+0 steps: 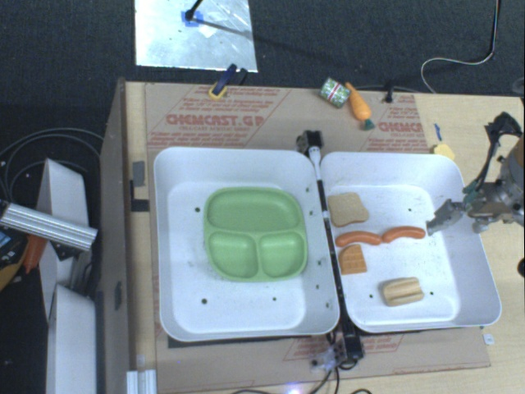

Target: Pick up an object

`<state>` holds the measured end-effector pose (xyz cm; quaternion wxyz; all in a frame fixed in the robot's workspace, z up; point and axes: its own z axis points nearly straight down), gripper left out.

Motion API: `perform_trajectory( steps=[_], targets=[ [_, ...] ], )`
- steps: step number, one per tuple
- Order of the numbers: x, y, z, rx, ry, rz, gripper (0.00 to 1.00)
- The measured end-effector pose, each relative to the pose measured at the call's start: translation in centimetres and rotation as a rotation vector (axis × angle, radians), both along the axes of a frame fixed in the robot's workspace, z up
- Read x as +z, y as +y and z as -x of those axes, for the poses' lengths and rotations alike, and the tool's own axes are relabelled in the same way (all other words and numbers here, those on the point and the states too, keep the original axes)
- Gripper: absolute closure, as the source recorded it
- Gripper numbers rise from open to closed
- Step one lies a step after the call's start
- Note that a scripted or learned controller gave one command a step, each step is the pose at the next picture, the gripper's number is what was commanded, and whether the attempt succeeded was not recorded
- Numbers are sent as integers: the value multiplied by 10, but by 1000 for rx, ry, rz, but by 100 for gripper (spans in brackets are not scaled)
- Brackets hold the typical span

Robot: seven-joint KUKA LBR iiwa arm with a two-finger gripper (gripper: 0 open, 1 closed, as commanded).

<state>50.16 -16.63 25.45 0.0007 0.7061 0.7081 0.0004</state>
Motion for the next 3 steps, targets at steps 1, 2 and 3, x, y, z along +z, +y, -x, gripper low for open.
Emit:
perform_trajectory(
  steps=[1,2,3],
  targets=[
    [-132,73,-27,0,4,-2,0],
    [-170,16,-75,-2,0,1,0],
    [-159,76,-125,2,-2,-2,0]
  ],
)
